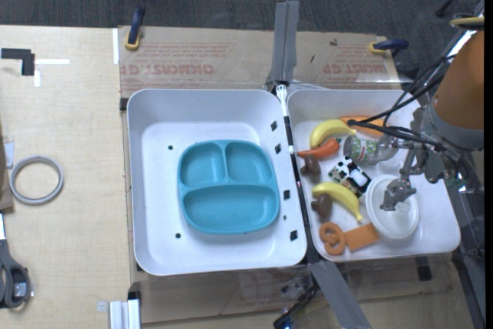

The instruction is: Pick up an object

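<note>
My gripper [393, 195] hangs over the right bin [443, 243], just above a white bowl [400, 221] near the bin's front right. Left of it lie a yellow banana [340, 195], a black-and-white toy [352, 175] and a clear bottle [368, 149] on its side. Another banana [330, 131] and a red pepper [317, 151] lie toward the bin's back left. An orange pretzel [333, 238] and an orange piece [362, 236] sit at the front. Nothing is seen held in the gripper.
The left bin [146, 166] holds a blue divided plate [228, 186]. A brown lump [322, 205] lies by the divider between the bins. On the wooden bench at the left are a grey ring [35, 179] and scissors [14, 281]. Cables run from the arm [462, 96] across the right bin's back.
</note>
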`<action>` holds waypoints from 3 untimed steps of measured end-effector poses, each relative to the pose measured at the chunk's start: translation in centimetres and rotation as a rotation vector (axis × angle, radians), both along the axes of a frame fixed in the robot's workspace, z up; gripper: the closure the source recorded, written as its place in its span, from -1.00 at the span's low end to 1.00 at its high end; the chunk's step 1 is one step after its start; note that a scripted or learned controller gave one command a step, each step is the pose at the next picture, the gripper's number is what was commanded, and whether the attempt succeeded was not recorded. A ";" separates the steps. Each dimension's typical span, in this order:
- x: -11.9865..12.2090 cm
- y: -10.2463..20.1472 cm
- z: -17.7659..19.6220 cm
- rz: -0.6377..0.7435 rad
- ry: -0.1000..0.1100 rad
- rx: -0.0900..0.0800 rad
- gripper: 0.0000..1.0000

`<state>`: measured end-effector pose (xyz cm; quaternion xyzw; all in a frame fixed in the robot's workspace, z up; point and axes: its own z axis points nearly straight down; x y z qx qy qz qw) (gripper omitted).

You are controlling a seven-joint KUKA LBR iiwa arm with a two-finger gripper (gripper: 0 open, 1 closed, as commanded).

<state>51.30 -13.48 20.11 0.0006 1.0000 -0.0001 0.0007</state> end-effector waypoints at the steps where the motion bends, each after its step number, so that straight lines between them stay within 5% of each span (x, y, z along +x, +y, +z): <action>1: 5.6 0.2 -10.1 -0.095 -0.001 0.000 -1.00; 2: 9.5 2.8 -10.8 -0.459 -0.002 0.000 -1.00; 3: 4.3 3.0 -10.9 -0.501 0.000 -0.001 -1.00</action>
